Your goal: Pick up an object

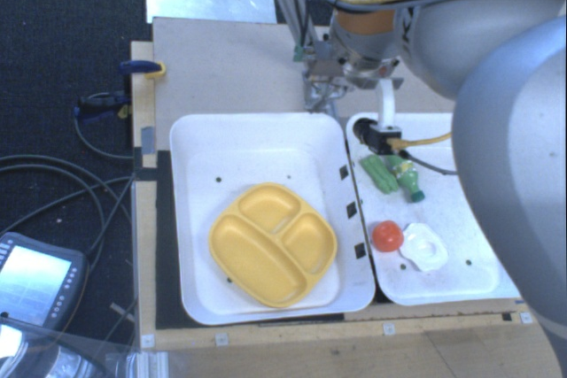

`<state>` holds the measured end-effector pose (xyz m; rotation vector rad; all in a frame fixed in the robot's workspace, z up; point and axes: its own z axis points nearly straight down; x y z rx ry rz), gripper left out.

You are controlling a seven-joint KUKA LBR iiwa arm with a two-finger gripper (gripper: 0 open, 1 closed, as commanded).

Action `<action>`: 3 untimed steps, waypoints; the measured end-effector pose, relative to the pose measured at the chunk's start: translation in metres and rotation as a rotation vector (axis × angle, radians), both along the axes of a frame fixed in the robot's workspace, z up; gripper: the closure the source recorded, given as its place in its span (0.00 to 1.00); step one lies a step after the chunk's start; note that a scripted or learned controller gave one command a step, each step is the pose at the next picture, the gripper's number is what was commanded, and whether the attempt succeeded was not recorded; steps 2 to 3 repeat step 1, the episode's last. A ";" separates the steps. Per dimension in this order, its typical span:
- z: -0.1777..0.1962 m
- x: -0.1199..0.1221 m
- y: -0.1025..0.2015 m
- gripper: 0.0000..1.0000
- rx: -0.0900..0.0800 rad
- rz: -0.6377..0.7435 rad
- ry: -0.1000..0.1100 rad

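My claw [322, 96] hangs over the far rim of the left bin [197, 190], close to the seam where it meets the right bin [469, 261]. From this slant I cannot tell whether it is spread or pressed together. Nothing lies under it, so my first worry is plain: if I come straight down I hit the rim or bare floor and close on air. The things worth taking are elsewhere. A yellow divided plate [273, 243] sits in the left bin toward the near edge of the bench [221, 66]. In the right bin, two green pieces [383, 173] lie touching each other by the seam. Nearer the bench's front edge are a red ball [387, 235] and a white lump [425, 248] just beside it. I judge the plate too broad and flat to pinch except at its lip. The ball may roll off, and the green pair could come up together or squirt apart. The two rims at the seam crowd any approach to the greens. A blue and yellow clamp [142, 67] on the bench's left edge is well clear.
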<state>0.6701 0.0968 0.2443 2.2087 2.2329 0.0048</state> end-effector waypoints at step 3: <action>0.000 0.000 -0.004 0.00 -0.003 -0.003 0.001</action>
